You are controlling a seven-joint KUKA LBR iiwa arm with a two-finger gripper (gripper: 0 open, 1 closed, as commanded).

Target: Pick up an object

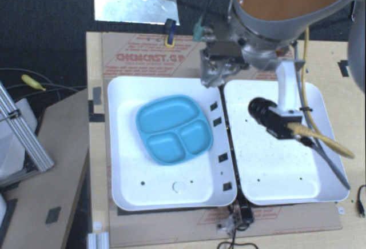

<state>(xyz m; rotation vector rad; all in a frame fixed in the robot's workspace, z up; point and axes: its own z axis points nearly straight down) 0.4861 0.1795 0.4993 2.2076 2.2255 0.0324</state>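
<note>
Hovering above the far end of the divide between the two bins, the gripper (213, 77) gives no readable aperture: wide or narrow cannot be told. The blue divided plate (174, 129) lies flat in the view's left-hand bin (123, 185), below-left of the gripper, upper-right rim nearest.

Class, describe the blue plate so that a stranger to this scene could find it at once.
Of the two white bins side by side, take the left bin. In its middle lies the blue plate, rounded and split into three compartments. Nothing else in that bin is blue.
</note>
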